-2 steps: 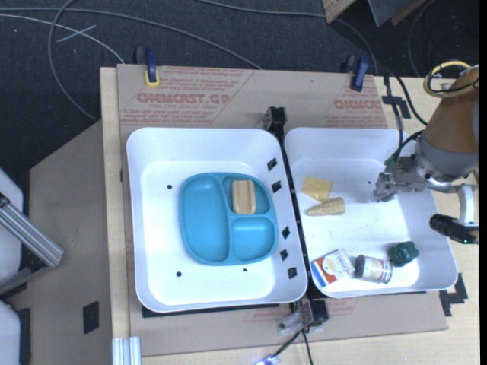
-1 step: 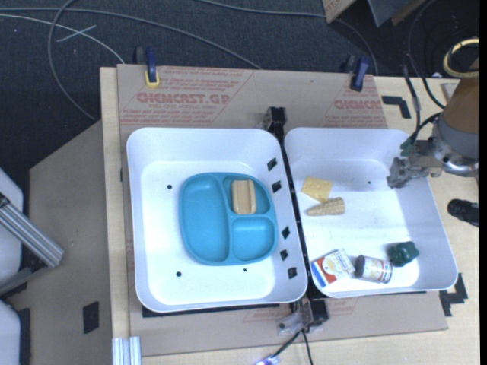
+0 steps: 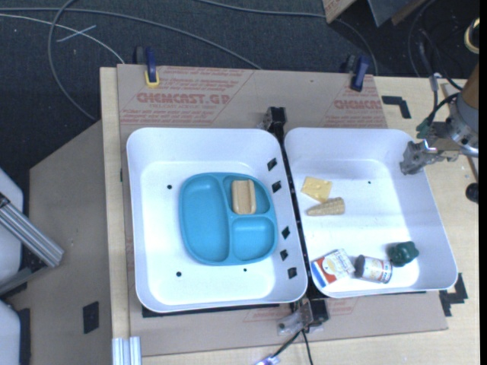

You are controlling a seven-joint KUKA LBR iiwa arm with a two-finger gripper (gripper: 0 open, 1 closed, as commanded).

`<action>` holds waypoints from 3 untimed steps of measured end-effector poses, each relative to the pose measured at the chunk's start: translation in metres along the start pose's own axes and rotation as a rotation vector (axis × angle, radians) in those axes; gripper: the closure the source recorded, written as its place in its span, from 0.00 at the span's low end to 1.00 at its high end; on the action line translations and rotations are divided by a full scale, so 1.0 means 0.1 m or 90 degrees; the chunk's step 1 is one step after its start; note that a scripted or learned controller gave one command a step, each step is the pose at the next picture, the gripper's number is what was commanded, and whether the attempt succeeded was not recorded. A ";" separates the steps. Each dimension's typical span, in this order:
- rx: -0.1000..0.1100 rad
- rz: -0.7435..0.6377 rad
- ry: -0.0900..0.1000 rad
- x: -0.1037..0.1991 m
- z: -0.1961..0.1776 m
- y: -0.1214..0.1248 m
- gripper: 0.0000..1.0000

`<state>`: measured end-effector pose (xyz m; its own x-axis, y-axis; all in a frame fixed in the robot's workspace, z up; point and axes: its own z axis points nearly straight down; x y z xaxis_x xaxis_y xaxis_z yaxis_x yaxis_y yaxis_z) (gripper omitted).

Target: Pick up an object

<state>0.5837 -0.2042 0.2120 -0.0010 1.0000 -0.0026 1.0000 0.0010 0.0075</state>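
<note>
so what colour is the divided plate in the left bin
Light blue; the divided plate shows clearly in the camera view.

Two shallow white bins, the left (image 3: 144,226) and the right (image 3: 434,226), look like smooth, slightly glossy plastic. The blue divided plastic plate (image 3: 205,226) has a matt sheen. Beneath them lies a flat brown cardboard sheet (image 3: 190,97), dull and printed, on dark, rough carpet (image 3: 46,74).

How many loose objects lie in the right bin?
4: cheese wedge and corn cob near its left wall; bottle and dark green object along its front. None seem hidden.
</note>
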 end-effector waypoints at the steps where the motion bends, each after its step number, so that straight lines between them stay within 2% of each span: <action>1: 0.005 -0.003 0.003 0.50 -0.11 -0.07 1.00; 3: 0.003 -0.004 0.003 1.55 -0.28 -0.02 1.00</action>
<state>0.5813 -0.0490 0.2397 -0.0072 1.0000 0.0029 1.0000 0.0072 0.0021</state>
